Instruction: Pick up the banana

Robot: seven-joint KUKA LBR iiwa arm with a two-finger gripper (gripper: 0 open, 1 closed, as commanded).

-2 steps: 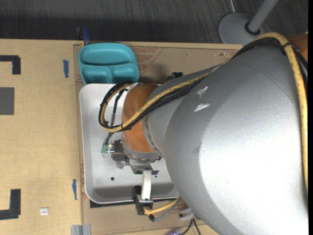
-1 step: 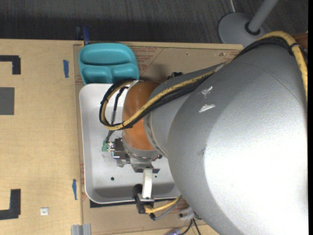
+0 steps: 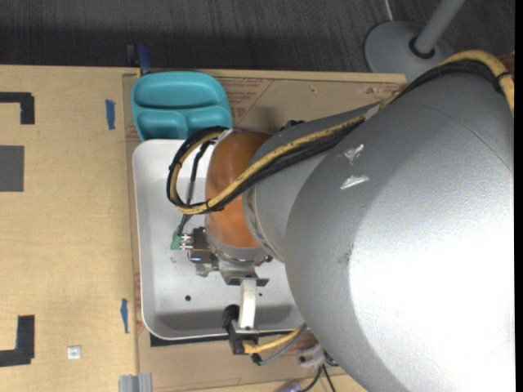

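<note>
Grey arm with its orange band hung low over the white bin; the pincer sat at its lower end, state undeterminable; a teal tray lay beyond the arm's far side; banana hidden, position undeterminable.

The arm reaches over the bin, a tray behind it.

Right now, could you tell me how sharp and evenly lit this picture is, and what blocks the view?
In the camera view, the lighting is soft and even; the white bin shows no harsh glare, the teal tray is crisp, and the grey arm, close to the lens, looms large and slightly soft, hiding much of the bench.
</note>
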